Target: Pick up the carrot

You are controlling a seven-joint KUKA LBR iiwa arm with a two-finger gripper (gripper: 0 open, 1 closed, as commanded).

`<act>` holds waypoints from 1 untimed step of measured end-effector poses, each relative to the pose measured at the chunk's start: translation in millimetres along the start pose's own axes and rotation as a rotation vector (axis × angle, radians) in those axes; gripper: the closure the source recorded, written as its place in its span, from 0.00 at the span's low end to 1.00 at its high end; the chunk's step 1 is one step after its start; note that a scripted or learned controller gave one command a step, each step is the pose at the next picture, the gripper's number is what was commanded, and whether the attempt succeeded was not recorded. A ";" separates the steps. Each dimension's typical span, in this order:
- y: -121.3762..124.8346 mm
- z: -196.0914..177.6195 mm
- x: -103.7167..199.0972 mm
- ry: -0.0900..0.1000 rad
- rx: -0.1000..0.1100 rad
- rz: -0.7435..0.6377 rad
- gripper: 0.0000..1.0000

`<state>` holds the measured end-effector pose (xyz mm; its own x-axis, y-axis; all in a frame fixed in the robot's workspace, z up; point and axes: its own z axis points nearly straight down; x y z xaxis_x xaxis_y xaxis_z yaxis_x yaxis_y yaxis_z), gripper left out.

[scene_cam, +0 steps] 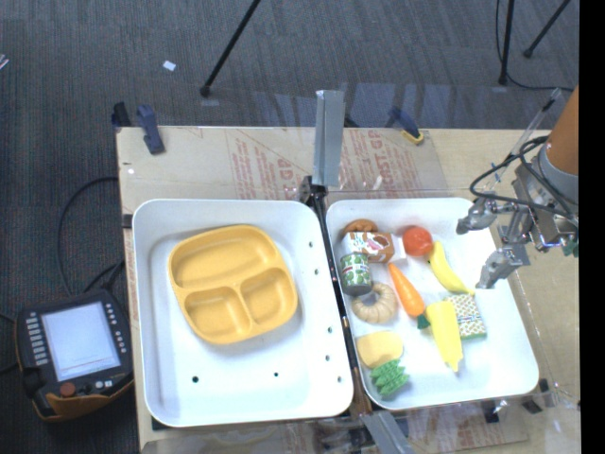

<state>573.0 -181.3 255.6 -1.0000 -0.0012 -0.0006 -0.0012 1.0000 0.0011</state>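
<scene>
Robotics laboratory. A bench (284,159) bearing two white bins (156,348) stands on grey carpet; a teach pendant (74,353) lies on the floor far left of the gripper (484,246), with tripod legs (236,31) beyond.

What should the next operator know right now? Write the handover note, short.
Gripper: open, holding nothing, poised over the right bin's right edge.
Carrot: lying in the right bin, between the bagel and the banana, the tomato just above it, untouched.
Yellow tray: in the left bin, not part of the job.
Done: nothing yet.
Left: move the gripper left over the carrot, descend, grasp, lift.
</scene>
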 end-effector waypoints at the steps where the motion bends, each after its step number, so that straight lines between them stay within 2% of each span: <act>1: 41.1 148.8 10.8 0.002 -0.002 0.016 0.00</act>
<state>562.3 -140.1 106.8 -0.9999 0.0149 0.0016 0.0149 0.9999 0.0036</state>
